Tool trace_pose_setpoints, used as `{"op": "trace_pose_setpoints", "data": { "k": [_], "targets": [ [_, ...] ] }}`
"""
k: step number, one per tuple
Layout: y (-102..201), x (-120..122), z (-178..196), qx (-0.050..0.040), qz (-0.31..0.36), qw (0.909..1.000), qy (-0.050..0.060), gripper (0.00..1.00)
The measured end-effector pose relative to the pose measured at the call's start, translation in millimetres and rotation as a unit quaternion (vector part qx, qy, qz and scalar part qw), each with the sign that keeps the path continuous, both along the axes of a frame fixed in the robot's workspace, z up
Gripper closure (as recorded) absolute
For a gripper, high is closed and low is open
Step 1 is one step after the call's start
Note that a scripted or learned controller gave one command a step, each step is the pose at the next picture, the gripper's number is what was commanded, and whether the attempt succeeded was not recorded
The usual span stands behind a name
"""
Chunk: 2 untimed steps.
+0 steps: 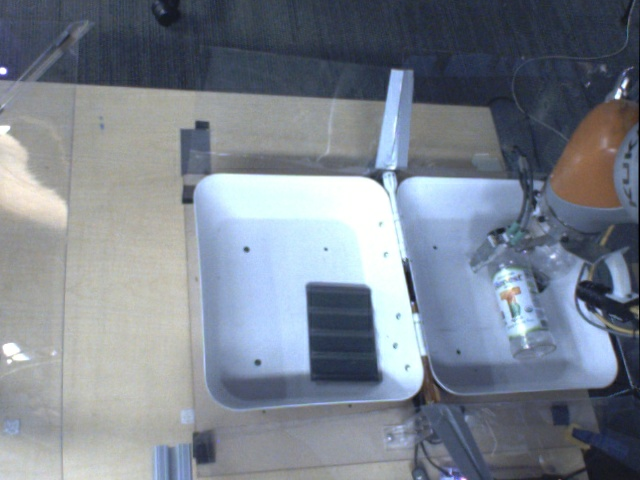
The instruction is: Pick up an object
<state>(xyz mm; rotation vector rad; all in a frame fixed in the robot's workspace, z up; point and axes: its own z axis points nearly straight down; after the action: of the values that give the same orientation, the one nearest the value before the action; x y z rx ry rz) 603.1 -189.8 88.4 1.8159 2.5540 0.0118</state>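
Black ribbed block (343, 332) in left bin (230, 268), wooden bench (110, 298)

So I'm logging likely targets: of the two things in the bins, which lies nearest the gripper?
The clear bottle with the orange label, in the right bin, just below the gripper. The black ridged block sits in the left bin.

- Two white bins: one (440, 268) under the claw (515, 243), one (260, 218) beyond it.
- One clear bottle (520, 308), just beside the claw.
- One black ridged block (342, 333), well apart from it.
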Motion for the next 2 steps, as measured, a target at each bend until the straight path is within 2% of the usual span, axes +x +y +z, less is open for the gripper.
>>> {"op": "trace_pose_setpoints", "data": {
  "k": [1, 2],
  "targets": [
    [21, 22, 0, -0.0014, 0.024, 0.9997, 0.0, 0.0],
    [4, -22, 1, -0.0017, 0.041, 0.9992, 0.0, 0.0]
  ]
}}
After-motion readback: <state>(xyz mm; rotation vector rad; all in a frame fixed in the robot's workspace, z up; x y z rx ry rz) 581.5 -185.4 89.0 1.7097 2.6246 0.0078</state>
